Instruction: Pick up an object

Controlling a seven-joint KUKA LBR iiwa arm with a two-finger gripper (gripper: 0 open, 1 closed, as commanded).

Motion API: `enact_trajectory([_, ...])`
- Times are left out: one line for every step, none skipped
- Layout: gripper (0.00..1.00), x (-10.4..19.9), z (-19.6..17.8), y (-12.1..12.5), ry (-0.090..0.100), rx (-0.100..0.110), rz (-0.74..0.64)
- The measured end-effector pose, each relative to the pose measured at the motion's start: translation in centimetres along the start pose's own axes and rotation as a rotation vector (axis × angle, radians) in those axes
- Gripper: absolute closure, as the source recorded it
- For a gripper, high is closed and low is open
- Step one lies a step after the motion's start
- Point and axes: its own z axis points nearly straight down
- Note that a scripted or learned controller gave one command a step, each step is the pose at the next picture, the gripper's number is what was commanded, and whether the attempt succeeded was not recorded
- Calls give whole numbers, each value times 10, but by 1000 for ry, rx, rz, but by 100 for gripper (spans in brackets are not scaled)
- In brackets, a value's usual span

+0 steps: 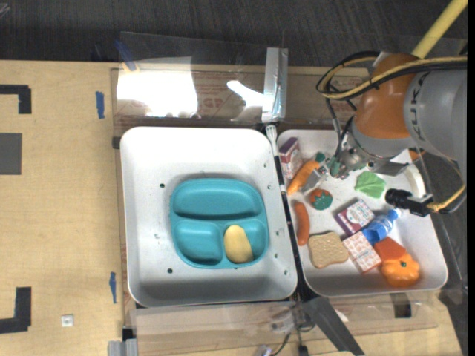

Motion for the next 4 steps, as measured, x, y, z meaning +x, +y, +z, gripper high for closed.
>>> enact_trajectory([0, -24, -22, -4, -1, 0, 4])
enact_trajectory([0, -31, 2, 25, 0, 16, 18])
enact_trajectory([0, -30, 2, 26, 2, 13, 53])
enact_trajectory([0, -24, 2, 28, -1, 18, 122])
